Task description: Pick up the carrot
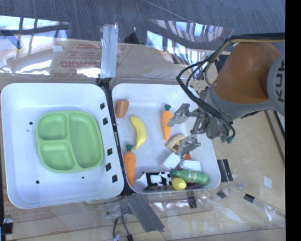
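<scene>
The gripper (184, 129) is seen over the right part of the right bin (140, 92), reaching in from the right below the arm's orange band (243, 72). Its two fingers are spread well apart, one finger (179, 115) farther and one nearer, and nothing is held between them. A sandwich-like item (173, 142) lies in the gap beneath the fingers, close to the nearer one.

A carrot (166, 123) with a green top is found just left of the far finger, lying on the bin floor with its top pointing to the far side; whether the finger touches it cannot be told. A second carrot (129, 165) lies at the near left of the same bin, along the dividing wall, green top also to the far side. A banana (138, 131) is placed between the two carrots. A short orange piece (122, 108) is seen at the far left corner of the bin, beside the wall.

At the near edge of the right bin a green bottle (191, 176), a lemon (178, 184) and a black-and-white item (158, 179) are gathered together.

In the left bin (20, 104) a green divided plate (69, 140) is set, near the middle.

Both bins rest on the counter (251, 159), with cardboard (65, 59) lying on the far side of them.
</scene>
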